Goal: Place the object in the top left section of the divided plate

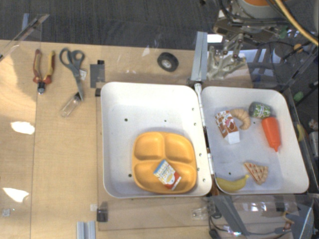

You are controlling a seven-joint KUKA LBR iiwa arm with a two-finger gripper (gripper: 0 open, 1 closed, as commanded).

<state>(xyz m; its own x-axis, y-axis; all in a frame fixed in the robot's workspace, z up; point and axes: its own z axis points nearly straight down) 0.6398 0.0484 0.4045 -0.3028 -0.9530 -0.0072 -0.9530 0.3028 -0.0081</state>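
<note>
Near the tabletop's point(60, 173) far left corner lie red-handled pliers point(41, 69) and grey scissors point(74, 66); a black tape roll point(168, 61) sits by the far edge. The left bin point(117, 133) carries the yellow divided plate point(163, 161), and a small carton point(166, 174) lies in the plate's wide near section, toward its right. The right bin point(291, 163) holds a red-and-white carton point(228, 125), croissant point(242, 117), green item point(259, 109), carrot point(272, 133), waffle slice point(256, 173) and banana point(232, 183). The gripper point(225, 59) hangs beyond that bin's far left corner; whether its fingers are parted, I cannot tell.
</note>
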